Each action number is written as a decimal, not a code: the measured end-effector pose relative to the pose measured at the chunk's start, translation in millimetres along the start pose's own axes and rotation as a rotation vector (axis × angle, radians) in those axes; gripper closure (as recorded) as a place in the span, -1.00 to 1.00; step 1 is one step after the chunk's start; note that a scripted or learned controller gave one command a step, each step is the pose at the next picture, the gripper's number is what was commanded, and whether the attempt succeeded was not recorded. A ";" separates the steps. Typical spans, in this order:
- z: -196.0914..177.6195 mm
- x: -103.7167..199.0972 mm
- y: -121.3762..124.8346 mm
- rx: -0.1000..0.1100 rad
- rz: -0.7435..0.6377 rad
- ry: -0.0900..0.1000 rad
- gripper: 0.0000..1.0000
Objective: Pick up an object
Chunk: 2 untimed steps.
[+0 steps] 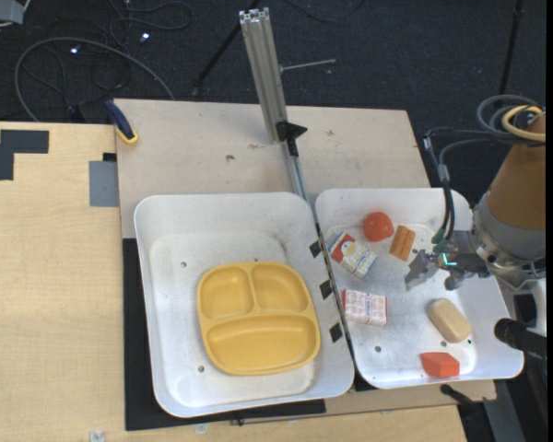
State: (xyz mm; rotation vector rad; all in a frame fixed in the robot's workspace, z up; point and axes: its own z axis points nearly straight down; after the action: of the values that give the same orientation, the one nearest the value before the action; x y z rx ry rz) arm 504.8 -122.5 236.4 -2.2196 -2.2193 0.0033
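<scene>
The right bin (387, 362) holds several small objects: a red round piece (378, 226), an orange block (402, 242), a white and red carton (353, 254), a pink and white packet (364, 307), a tan oblong (449, 320) and a red-orange piece (441, 365). My gripper (433, 272) hangs over the right part of this bin, just right of the orange block and above the tan oblong. Its two dark fingers are spread apart with nothing between them.
The left bin (166, 247) carries a yellow divided plate (256, 317). A metal post (265, 72) rises behind the bins. The arm's orange band and grey body (521, 191) stand at the right edge. Cables lie on the dark floor behind.
</scene>
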 end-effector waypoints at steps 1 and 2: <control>-0.7 0.0 0.4 -0.002 0.000 0.000 -1.00; 56.4 -6.3 6.8 0.005 0.001 0.001 -1.00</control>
State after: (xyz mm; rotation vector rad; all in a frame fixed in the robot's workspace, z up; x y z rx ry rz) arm 511.4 -128.7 180.0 -2.2170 -2.2152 0.0076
